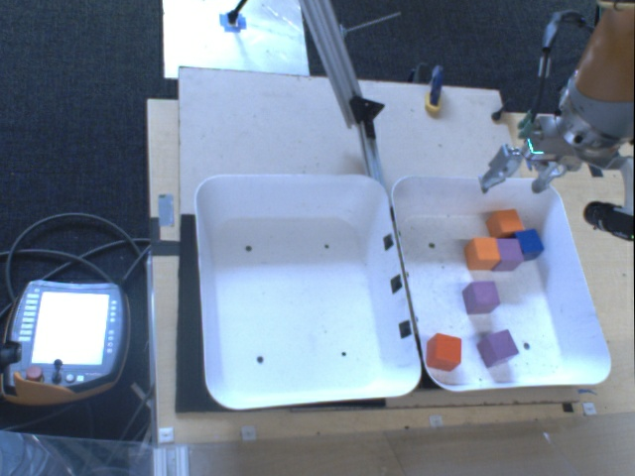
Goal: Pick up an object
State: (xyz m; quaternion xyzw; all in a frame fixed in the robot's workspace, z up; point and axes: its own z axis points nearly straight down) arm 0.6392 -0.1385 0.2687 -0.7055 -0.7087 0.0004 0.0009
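Currently my gripper [523, 170] sits above the far rim of the right bin [587, 317], near its back edge, with both fingers spread apart and nothing between them. My grey wrist and orange band enter from the upper right.

The right bin contains seven blocks. An orange cube [504, 222] lies nearest the gripper, with a blue cube [529, 243] just beside it. A second orange cube [482, 254] touches a purple cube [509, 254]. Another purple cube [480, 297] lies near the centre. Toward the near wall rest a red-orange cube [444, 351] and a purple cube [497, 347].

The left bin [213, 296] adjoins the right bin. A teach pendant [64, 340] lies on the floor at left.
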